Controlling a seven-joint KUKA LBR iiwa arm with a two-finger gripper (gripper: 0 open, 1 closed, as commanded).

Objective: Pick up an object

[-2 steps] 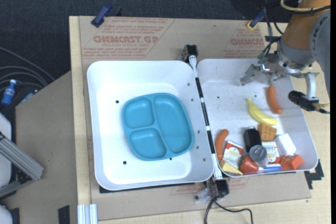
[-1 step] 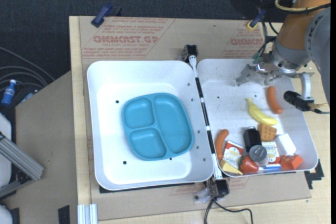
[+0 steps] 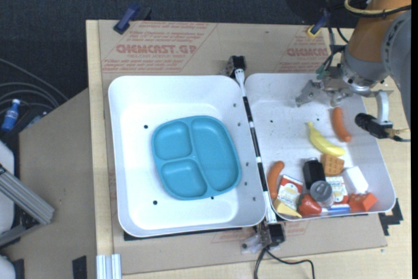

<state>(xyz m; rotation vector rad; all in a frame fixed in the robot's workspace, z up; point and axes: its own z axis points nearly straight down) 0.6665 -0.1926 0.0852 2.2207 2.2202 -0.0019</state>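
Note:
My gripper point(image 3: 323, 95) hangs over the far part of the right bin point(image 3: 274, 96), open, its two grey fingers spread with nothing between them. Just in front of it and to the right lies an orange sausage point(image 3: 339, 124), with a yellow banana point(image 3: 324, 141) beside that. Piled in the bin's near right corner are a second sausage point(image 3: 275, 177), a black block point(image 3: 313, 171), a grey round cap point(image 3: 320, 190), a red tomato point(image 3: 309, 206), a waffle piece point(image 3: 334, 164), a white block point(image 3: 356, 178) and an orange piece point(image 3: 364, 201).
The left bin point(image 3: 130, 108) holds a blue divided plate point(image 3: 194, 157). A black rail point(image 3: 249, 124) runs between the two bins. The arm's orange band point(image 3: 385, 3) and grey wrist stand above the right bin's far right corner. A blue clamp point(image 3: 126, 19) sits on the board's far left.

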